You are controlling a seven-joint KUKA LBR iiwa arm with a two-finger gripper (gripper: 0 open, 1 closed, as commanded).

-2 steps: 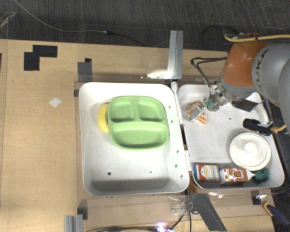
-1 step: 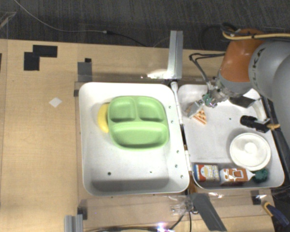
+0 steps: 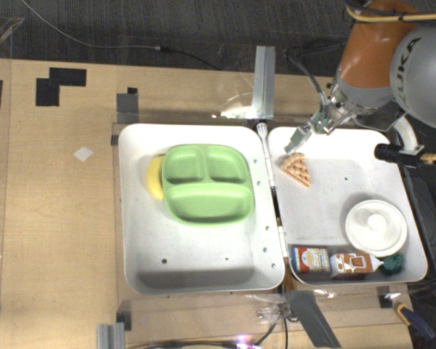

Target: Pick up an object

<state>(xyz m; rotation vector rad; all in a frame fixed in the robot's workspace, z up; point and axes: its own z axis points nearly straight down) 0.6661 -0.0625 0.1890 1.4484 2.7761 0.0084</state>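
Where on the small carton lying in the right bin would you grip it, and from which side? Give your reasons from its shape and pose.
Grip the carton across its long flat sides at mid-body, coming straight down from above. It lies on its side along the right bin's near wall, so a sideways approach looks blocked; its narrow width should suit the gripper, though the wall gap seems tight.

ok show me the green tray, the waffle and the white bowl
green tray (image 3: 206,182), camera view, on its middle divider
waffle (image 3: 296,169), camera view, on its centre
white bowl (image 3: 376,225), camera view, on its inner base
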